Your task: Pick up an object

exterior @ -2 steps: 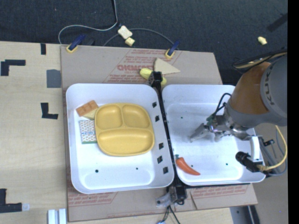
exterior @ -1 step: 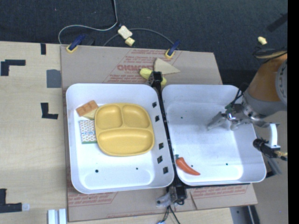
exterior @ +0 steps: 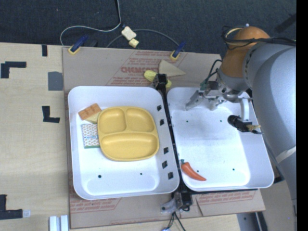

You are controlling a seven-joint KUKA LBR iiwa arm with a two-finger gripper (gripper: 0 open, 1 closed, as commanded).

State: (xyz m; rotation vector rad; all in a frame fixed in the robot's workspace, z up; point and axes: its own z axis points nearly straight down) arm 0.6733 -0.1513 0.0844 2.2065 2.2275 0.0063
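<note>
Smooth tapered orange carrot [exterior: 193, 172] in glossy white right bin [exterior: 250, 174]

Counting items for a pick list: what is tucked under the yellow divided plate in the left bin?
Two things poke from under the yellow plate's left edge: an orange-brown block and a patterned packet. How far they reach underneath is hidden.

Two bins sit side by side on the surface [exterior: 29, 129]. The left bin [exterior: 86, 177] holds a sectioned tray [exterior: 128, 133] near its middle, with a small cracker [exterior: 89, 111] and a flat packet [exterior: 89, 134] just beside the tray's left edge, the cracker behind the packet. The right bin [exterior: 226, 153] holds a carrot [exterior: 193, 172] at its front left corner. The pincer [exterior: 206, 99] is over that bin's back edge.
</note>
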